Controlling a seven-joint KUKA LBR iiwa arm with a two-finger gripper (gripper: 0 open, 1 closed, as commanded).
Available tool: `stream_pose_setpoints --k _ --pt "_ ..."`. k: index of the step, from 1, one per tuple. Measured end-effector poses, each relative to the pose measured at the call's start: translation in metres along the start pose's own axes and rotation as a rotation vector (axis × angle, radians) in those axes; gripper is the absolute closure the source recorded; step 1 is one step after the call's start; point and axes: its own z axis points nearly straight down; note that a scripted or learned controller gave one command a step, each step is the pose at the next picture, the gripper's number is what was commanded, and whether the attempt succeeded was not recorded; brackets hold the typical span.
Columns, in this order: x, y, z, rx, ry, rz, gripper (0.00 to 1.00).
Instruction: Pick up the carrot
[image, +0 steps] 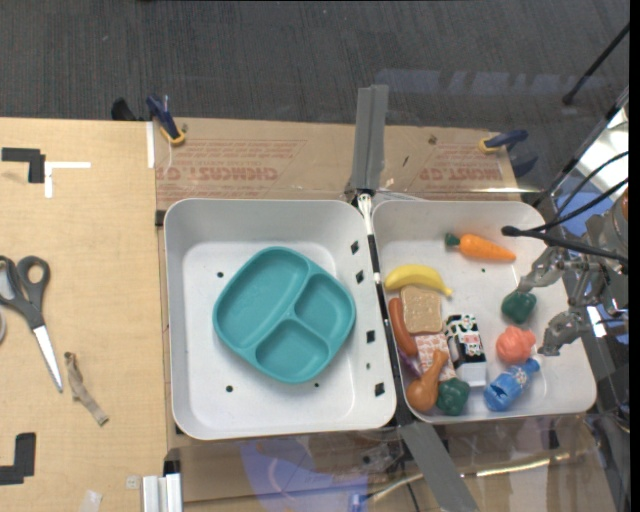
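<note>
Two white bins sit side by side on the bench: the left bin (190, 330) holds a teal divided plate (285, 314), and the right bin (570, 385) holds toy food. The carrot (483, 248) lies free near the right bin's far wall, above the banana (418, 279) and well apart from the gripper (552, 304). That gripper hangs at the bin's right rim with its fingers spread wide and nothing between them, beside a green vegetable (519, 305) and an orange-pink ball (516, 343).
</note>
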Motion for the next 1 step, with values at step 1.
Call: stream_pose_setpoints --k 1 --pt "-0.1101 -0.0261 0.0471 0.0 -0.002 0.062 0.0"
